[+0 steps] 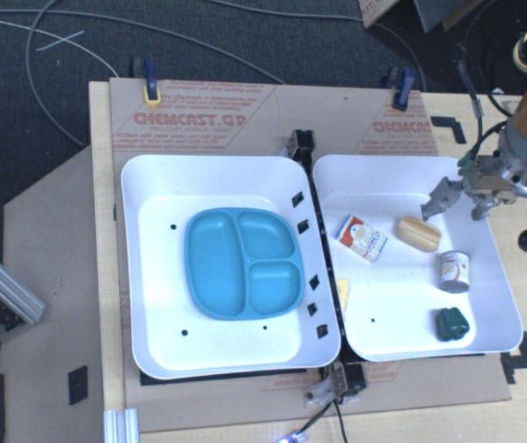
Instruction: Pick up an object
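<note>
Gripper (pixel 458 201): fingers spread apart, holding nothing — above right bin's (pixel 383 175) far right side.
Bread roll (pixel 419 233): in right bin, just near-left of gripper.
Blue plate (pixel 245 263): left bin (pixel 152 201).

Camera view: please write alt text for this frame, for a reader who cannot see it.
A grey robot arm reaches from the right, its gripper open above the right bin, which holds a bread roll, a small carton, a can and a green object. The left bin holds a blue divided plate.
</note>
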`<state>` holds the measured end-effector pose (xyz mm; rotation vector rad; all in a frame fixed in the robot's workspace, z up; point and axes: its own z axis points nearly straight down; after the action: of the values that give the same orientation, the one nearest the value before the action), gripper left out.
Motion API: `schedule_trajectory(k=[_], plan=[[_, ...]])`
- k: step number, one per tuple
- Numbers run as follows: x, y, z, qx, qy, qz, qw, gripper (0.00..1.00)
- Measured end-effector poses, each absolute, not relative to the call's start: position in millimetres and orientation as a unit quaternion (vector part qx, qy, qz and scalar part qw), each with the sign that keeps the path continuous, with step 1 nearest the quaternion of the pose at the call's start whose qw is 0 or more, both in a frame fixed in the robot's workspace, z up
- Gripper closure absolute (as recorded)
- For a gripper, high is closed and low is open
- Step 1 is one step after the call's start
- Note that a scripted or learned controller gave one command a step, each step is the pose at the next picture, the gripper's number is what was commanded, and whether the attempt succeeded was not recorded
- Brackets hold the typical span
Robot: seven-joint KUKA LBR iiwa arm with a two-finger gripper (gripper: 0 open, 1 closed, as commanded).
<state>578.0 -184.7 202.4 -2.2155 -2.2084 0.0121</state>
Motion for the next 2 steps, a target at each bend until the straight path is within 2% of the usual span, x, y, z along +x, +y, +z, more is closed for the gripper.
schedule_trajectory(k=[1, 2], plan=[[581.2, -184.4, 210.5, -0.707, -0.707, 0.0001, 0.000, 0.00], [584.2, -183.6, 147.9, -0.707, -0.707, 0.0013, 0.003, 0.00]])
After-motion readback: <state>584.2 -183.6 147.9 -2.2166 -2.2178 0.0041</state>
